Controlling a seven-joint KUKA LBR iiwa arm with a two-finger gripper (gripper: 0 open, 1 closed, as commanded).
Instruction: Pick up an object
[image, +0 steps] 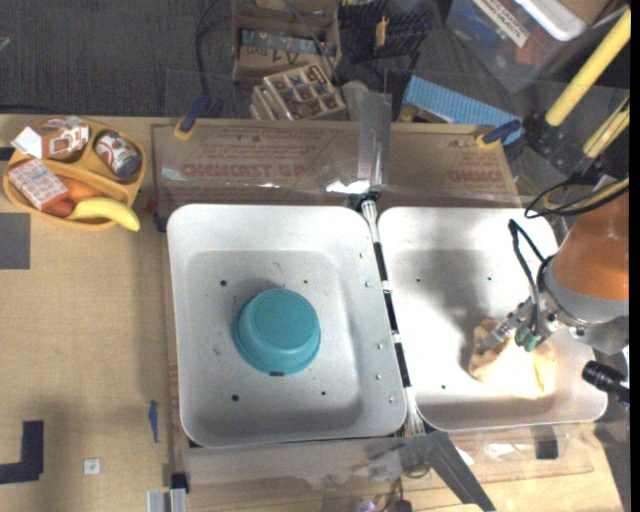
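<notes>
Two candidates for a pick lie in the bins. Nearest the arm is a small tan object (487, 352), pale and irregular, lying toward the right side of the right bin (440, 385), and the gripper (522, 332) is down at its upper right edge, touching it or just beside it. Blur hides the lower end of the gripper, so I cannot tell whether it is parted, together or closed on the tan object. Its crumpled outline suggests something light and soft, perhaps a toy or a piece of cloth, though the view is too poor to be sure. If so, it should yield under a squeeze and would not slip much; the fair place to take it is across its thickest middle lump, not a loose edge that could pull free. A second pale patch (543, 372) lies just beside it toward the bin's right wall; whether that is part of the same thing I cannot say.

Well apart, in the middle of the left bin (190, 300), sits a teal bowl (279, 331), apparently mouth down. It looks stiff, smooth and rounded, so it would likely slide out of a side pinch unless taken at the rim.

Beyond the bins, at the bench's far left corner, stands a yellow tray (22, 194) of toy food with a banana (106, 211).
</notes>
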